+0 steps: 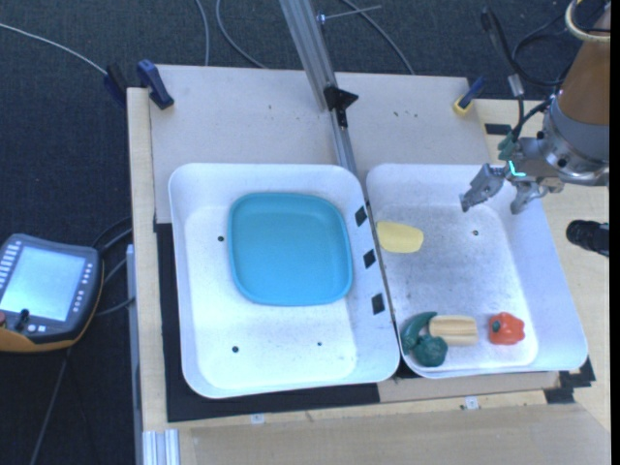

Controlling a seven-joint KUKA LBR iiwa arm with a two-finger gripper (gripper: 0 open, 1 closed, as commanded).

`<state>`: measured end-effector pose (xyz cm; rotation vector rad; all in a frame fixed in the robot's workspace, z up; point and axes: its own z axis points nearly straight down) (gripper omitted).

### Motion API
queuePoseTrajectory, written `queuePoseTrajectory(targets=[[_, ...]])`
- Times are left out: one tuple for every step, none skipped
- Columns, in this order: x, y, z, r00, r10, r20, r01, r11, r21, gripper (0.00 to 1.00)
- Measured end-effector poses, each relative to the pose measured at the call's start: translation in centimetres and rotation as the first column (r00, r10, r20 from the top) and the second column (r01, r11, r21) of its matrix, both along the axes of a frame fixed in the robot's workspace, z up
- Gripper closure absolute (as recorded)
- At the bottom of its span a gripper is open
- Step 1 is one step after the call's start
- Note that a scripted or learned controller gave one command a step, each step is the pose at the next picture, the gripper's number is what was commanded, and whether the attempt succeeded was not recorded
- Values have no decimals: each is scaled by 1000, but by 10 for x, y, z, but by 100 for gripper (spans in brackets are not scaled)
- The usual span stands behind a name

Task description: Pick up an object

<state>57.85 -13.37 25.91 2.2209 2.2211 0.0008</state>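
No words, numbers or signs can be read here. The hand-held control box (44,289) at the left has a lit screen and small buttons, but what is on them is too tiny and blurry to make out.

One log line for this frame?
phase: approach | gripper: open, above right bin, holding nothing | yellow piece, red pepper: untouched

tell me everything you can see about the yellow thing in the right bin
The yellow thing is a smooth, pale yellow lump, rounded at the left and tapering slightly to the right, like a plastic toy food. It lies flat on the floor of the right bin, close to its left wall, apart from the other items. The gripper is not touching it.
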Motion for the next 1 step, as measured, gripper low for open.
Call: queuePoseTrajectory(targets=[[0,0,0,1000,0,0,0,1000,0,0]])
